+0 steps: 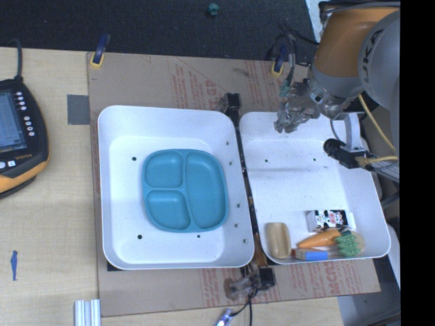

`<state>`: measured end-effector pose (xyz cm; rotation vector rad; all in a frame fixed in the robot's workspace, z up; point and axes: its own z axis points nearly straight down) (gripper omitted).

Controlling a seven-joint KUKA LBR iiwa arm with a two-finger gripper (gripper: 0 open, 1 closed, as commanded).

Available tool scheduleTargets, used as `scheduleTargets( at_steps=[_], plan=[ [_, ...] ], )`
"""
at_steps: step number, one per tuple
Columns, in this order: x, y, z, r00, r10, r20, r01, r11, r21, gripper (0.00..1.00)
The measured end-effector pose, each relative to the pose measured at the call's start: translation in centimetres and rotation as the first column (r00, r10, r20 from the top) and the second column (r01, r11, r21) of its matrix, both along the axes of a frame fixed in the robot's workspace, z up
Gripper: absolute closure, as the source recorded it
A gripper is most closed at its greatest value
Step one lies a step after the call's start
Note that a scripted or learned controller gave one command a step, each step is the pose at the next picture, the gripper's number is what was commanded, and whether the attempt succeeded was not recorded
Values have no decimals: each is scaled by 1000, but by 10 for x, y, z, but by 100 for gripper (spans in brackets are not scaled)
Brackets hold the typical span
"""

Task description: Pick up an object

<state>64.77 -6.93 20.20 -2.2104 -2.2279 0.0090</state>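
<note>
We see the tool [293, 119] hanging over the far edge of the right bin [299, 175], at about the 12 o'clock side of that bin. It carries nothing that we can see, and we cannot tell how wide it stands, since it shows as a small dark cluster below the grey wrist.

The things to pick lie well apart from the tool, gathered at the bin's near edge, roughly at 5 to 6 o'clock from it. There we see a toy carrot [329, 240], orange with a green leafy end pointing toward 3 o'clock, lying almost level along the bin's near wall. Just beside it at 9 o'clock rests a tan wooden block [277, 239] with a rounded top. Touching the carrot on its 7 o'clock side is a small blue piece [312, 255] with an orange tip. Just beyond the carrot, at its 12 o'clock, lies a small white packet [330, 219] with dark print and a red spot.

In the left bin [122, 182] we see a blue divided plate [185, 189] with three compartments, set near the middle. At 9 o'clock on the surface [47, 250] lies a control pendant [19, 138] with an orange rim.
</note>
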Motion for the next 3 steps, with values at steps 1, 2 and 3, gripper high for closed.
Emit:
scheduleTargets(
  at_steps=[1, 2, 3],
  plan=[
    [0, -1, 10, 1000, 1, -1, -1, 1000, 0, 100],
    [8, 62, -10, 1000, -1, 0, 1, 1000, 0, 100],
    [8, 62, -10, 1000, -2, 1, 2, 1000, 0, 0]
  ],
)
